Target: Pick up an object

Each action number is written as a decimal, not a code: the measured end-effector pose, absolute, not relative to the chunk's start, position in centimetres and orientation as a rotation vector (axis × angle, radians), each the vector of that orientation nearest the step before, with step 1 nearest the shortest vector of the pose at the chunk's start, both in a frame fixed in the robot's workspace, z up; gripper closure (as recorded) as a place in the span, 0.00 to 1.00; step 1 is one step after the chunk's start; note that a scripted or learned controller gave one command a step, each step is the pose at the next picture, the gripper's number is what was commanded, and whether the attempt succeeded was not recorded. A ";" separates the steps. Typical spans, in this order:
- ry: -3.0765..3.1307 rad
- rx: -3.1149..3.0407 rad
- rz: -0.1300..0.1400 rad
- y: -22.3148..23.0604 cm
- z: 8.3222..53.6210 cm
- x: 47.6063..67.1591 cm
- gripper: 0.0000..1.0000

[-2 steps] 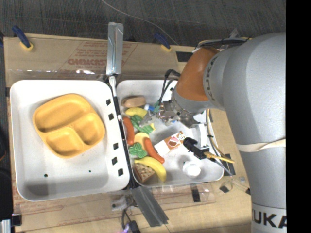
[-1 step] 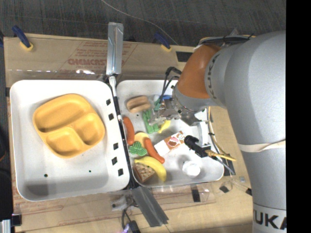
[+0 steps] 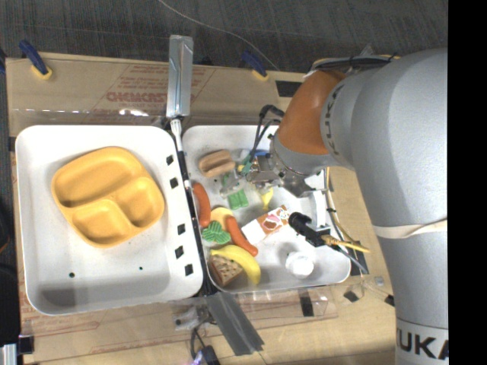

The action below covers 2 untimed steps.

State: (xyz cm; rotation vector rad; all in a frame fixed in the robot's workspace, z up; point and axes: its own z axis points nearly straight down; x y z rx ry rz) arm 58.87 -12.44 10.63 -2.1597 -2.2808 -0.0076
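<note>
- Toy food fills the right bin (image 3: pixel 332 274), and you can pick any piece.
- Nearest you, the banana (image 3: pixel 245 263) looks light, hard and slippery; hold it across its middle.
- Next back, the sausage (image 3: pixel 201 204) is thin and may roll.
- Farther back, the hot dog bun (image 3: pixel 216 161) sits beside the gripper (image 3: pixel 257 170).
- You cannot tell how its hand is set.
- The yellow tray (image 3: pixel 108 195) lies in the left bin (image 3: pixel 46 280).

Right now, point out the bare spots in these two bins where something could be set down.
Left bin: bare floor along its near edge and right side, around the yellow tray. Right bin: crowded; bun, hot dog, banana and toast fill its left half. Small bare patches lie beside the white cap and at the far edge, left of the arm.
</note>
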 end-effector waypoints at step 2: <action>-2.364 -2.065 0.001 -13.1 10.2 61.8 1.00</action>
